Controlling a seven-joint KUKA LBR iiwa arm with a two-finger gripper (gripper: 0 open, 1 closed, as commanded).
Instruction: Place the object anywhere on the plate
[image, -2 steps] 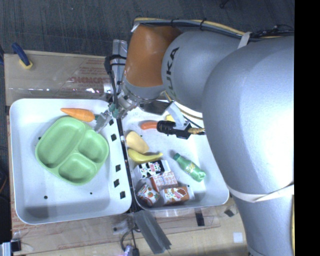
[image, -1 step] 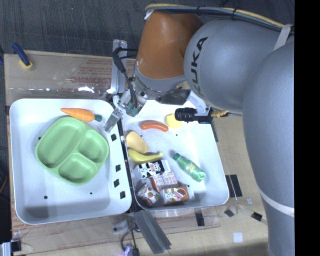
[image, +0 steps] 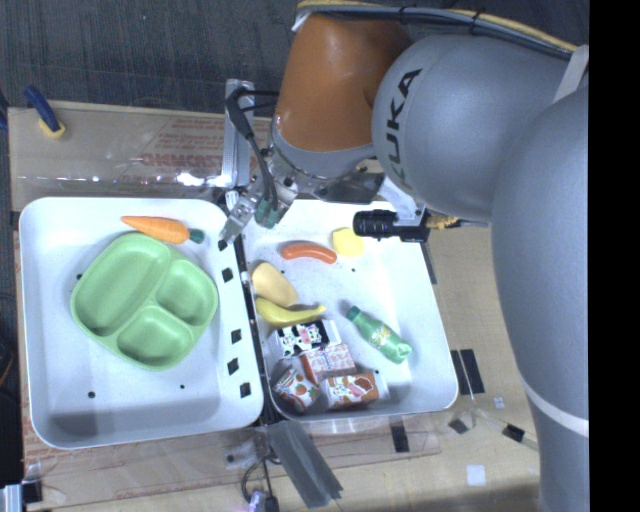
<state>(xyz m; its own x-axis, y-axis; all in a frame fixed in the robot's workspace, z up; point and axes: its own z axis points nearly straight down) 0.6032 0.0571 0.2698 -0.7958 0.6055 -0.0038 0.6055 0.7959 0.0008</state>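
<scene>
The toy carrot (image: 155, 230), upper left beside the green plate (image: 140, 292), is judged light, rigid and slick, best pinched mid-body; whether the gripper (image: 243, 212) is open or closed cannot be told.

The arm's shell (image: 470, 110) is smooth grey plastic with a satin sheen; its orange band (image: 325, 80) is glossy. The hand (image: 250, 210) is bare metal with bright glints. Below and left of the hand, the green divided plate (image: 145, 298) is matt plastic, and the bin (image: 50, 400) that carries it is smooth white plastic with a soft gloss. Just left of the hand, the carrot (image: 157, 229) looks like smooth moulded plastic. Lower right of the hand, the green bottle (image: 380, 335) is shiny. The table (image: 470, 300) is pale, matt wood.
</scene>
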